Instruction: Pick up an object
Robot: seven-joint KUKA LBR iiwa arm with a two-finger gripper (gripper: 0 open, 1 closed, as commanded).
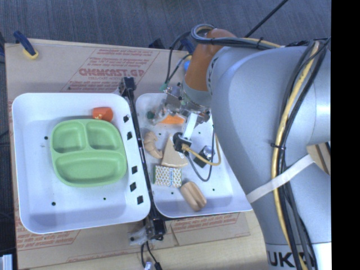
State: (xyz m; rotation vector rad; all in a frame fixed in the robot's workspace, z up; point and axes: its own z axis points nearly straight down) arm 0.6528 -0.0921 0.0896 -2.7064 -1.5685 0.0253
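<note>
Since the pincer (pixel 176 109) is hanging low at the back of the right bin (pixel 223 194), right over that little orange piece (pixel 171 118), and I honestly can't tell how wide it's open, I'd guess light, stiff, slick toy plastic, best pinched across its narrow middle.

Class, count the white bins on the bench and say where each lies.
2. The left bin holds a green plate; the right bin, beside it, lies partly hidden under the arm.
</note>
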